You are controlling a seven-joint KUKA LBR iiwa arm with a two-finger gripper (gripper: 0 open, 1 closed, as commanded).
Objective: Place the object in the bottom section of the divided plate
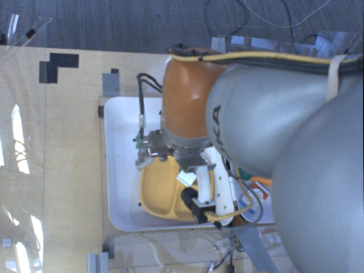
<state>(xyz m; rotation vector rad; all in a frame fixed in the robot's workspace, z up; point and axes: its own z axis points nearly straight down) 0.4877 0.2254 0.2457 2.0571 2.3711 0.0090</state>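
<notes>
A yellow divided plate (158,190) lies in the near part of the left white bin (122,152). My arm reaches in from the right and hangs over the plate, covering its right side. The wrist, with its orange band (185,104) and the white gripper body (211,182), sits directly above the plate. A small white piece (186,178) shows next to the gripper body over the plate; what it is cannot be told. An orange thing (263,182) peeks out under the arm to the right.
The bin's left and far parts show bare white floor. Black cables (141,95) run down the wrist on its left side. The grey arm covers the right bin. Clear panels stand at the bench's left.
</notes>
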